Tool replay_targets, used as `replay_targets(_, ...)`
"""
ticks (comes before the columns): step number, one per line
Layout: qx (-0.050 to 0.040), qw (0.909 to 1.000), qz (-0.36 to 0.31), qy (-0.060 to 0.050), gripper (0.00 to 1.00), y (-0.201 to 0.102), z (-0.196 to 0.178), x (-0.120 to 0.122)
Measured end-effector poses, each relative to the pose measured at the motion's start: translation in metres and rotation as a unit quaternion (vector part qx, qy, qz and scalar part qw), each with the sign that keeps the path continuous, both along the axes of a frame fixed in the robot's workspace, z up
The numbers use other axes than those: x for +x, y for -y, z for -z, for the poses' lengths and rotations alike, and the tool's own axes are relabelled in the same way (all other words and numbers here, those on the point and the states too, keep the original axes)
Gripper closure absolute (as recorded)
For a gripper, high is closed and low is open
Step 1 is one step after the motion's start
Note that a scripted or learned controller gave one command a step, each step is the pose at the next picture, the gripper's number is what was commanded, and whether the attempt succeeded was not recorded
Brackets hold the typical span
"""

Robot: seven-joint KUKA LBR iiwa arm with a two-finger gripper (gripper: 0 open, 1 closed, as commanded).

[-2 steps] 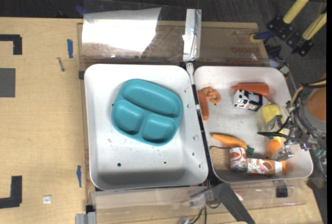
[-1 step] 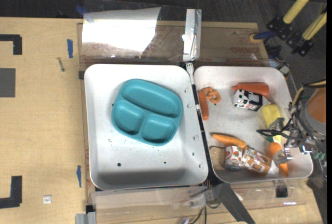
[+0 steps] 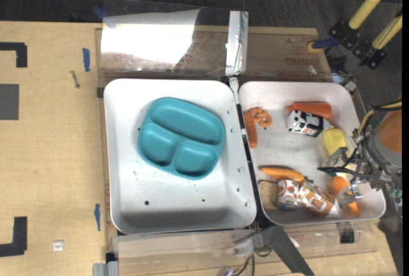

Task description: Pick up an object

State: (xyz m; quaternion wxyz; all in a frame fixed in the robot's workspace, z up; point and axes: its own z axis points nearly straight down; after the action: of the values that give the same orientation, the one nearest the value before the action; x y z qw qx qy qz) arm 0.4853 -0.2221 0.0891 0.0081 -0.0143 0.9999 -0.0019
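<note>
My pincer point(image 3: 343, 174) hovering low at frame right over the right bin point(image 3: 276, 92), its state unclear, teal tray point(image 3: 181, 136) lying in the left bin point(image 3: 121, 140)

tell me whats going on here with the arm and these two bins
The robot's end effector is down at the right side of the right white bin, over a clutter of small orange, yellow and patterned objects. Nothing is visibly gripped. The left white bin holds a teal divided plastic tray.
</note>
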Motion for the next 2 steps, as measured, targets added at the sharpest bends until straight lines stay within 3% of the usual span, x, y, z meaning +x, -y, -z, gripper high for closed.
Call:
replay_targets(1,0.0001,0.9997,-0.024,-0.001,0.0,-0.0008,0.0004,0.0006)
replay_targets(2,-0.0015,0.9947,-0.103,-0.001,0.0,-0.0002,0.0004,0.0011)
